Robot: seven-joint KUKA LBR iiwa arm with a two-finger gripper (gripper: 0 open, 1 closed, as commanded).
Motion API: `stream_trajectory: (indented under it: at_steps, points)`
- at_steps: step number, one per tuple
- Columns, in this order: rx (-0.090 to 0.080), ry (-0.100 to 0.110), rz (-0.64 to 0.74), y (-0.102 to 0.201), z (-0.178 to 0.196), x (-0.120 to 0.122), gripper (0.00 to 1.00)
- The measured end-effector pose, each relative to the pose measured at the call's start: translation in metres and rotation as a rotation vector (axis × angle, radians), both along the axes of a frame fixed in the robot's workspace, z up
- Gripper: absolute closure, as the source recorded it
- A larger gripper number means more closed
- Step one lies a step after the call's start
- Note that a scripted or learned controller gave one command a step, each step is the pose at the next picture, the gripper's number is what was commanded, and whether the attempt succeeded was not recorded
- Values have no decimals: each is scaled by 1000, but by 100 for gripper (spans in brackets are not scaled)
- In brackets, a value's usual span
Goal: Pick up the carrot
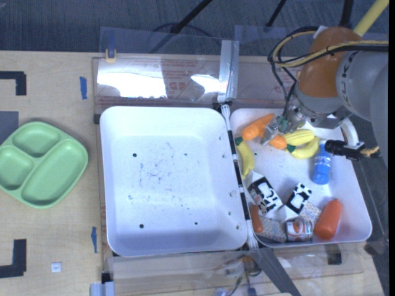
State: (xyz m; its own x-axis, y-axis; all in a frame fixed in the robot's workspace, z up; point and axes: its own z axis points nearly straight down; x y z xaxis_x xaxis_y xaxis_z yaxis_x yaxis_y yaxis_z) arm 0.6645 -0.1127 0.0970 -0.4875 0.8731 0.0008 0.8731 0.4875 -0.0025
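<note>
Claw over the carrot, grasp unconfirmed

The claw (276, 130) stood low in the right bin (361, 217) at about eleven o'clock of it; the carrot (256, 127) lay just at the claw's nine o'clock, touching or nearly so; how far the claw gaped, or whether it gripped anything, could not be told; a yellow toy (301, 143) lay at its four o'clock; the step in hand looked like the reach-and-close; next it likely needed to close on the carrot's middle, then lift straight.
</note>
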Motion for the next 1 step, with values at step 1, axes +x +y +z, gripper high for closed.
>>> stream_trajectory:
  at_steps: [1]
  points:
    - [0,-8,111,36,102,3,100]
